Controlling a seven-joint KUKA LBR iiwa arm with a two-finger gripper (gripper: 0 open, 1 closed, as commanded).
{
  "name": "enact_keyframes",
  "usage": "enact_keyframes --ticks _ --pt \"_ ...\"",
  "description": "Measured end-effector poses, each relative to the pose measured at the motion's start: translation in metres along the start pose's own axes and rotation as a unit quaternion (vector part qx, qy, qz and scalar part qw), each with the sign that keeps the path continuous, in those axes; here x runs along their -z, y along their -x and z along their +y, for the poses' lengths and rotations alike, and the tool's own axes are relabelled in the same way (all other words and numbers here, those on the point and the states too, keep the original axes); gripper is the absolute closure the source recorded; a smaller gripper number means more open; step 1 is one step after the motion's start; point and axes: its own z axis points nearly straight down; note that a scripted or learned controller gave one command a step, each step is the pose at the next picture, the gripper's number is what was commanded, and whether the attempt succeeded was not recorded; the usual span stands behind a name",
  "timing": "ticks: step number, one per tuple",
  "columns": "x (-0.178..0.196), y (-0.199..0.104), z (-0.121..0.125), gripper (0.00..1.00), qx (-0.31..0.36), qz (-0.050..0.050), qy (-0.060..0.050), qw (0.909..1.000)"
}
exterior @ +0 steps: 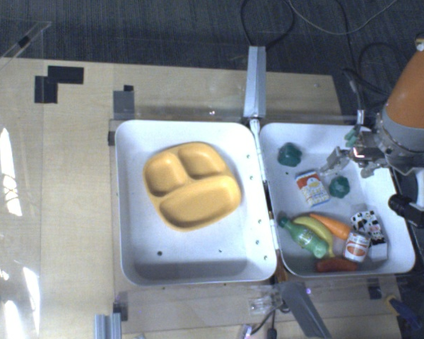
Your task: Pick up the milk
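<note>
Camera view, left to right, so: pale wooden bench [56, 189] with a couple of black tape marks [56, 81] up in the far left corner. Then the left bin [134, 253], holding just one big yellow divided plate [191, 184], three compartments, lying flat roughly mid-bin. Metal post [256, 80] standing right at the seam between the two bins. Over to the right bin [399, 260], way busier: teal lump [290, 154] near the far left corner, small white-and-orange carton [311, 188] a bit nearer, second teal lump [338, 186] just beside that carton. Along the near edge, a crowded little pile: green bottle [304, 237] lying on its side, banana [313, 227] pressed up against it, carrot [332, 224] right behind the banana, red pepper-ish thing [336, 265] at the very front, red-and-white can [355, 246] upright-ish. Milk [367, 223], the cow-spotted carton, tucked in the near right part of that bin, touching the can, well apart from the gripper. Gripper [350, 162] hovering over the far right part of the same bin, fingers [335, 159] spread apart, nothing between them, nearest to the second teal lump. Grey arm [410, 136] with its orange band coming in from the right edge.
</note>
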Motion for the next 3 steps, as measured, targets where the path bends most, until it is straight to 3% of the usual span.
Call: enact_keyframes --ticks 1,2,3 --pt "-0.01 0.05 -0.041 0.0 -0.03 0.0 0.001 0.9995" --pt "-0.113 0.073 -0.055 0.0 -0.076 -0.006 0.017 0.997" --pt "-0.1 0.073 -0.052 1.0 -0.074 -0.008 0.022 0.997"
